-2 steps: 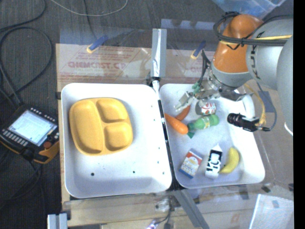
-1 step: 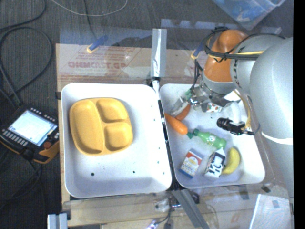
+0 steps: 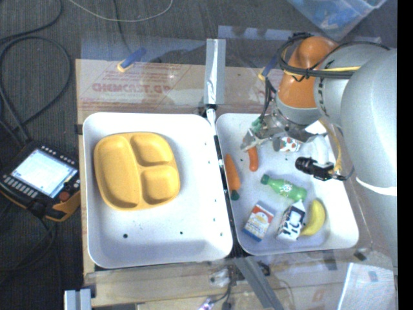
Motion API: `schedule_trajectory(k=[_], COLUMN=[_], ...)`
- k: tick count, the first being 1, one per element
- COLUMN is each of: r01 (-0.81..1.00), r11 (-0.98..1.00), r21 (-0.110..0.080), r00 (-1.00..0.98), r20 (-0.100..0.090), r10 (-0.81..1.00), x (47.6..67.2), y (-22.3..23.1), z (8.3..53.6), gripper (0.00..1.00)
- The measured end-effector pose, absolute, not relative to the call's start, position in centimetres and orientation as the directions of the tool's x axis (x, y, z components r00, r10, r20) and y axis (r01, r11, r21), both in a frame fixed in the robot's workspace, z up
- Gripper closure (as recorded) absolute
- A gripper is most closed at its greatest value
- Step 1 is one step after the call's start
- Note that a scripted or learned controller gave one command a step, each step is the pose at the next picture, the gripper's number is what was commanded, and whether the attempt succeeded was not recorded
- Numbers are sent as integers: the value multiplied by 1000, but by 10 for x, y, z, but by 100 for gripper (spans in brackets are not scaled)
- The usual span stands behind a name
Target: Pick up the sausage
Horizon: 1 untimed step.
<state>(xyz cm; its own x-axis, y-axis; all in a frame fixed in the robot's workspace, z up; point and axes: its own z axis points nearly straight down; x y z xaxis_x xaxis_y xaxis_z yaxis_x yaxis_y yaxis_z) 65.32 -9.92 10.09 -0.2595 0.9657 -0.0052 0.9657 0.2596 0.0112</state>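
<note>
Gripper (image 3: 253,139) above sausage (image 3: 253,159) in right bin (image 3: 342,237), beside carrot (image 3: 232,175).

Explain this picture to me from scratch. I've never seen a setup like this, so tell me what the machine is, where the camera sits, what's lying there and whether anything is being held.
One camera looks down at a slant on two shallow white bins. The big grey and orange shape on the right is a robot arm; its tool hangs over the right bin, just above a small reddish sausage, which lies on the bin floor, not lifted. Nearby lie a carrot, a green bottle, a banana and two small cartons. The left bin holds a yellow divided tray.
</note>
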Motion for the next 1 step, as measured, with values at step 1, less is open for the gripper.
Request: schedule_trajectory(k=[1], r01=[949], r11=[316], r21=[1], r00=[-316], r20=[-1], r10=[949], x=[669], y=[-46], z=[199], gripper=[100])
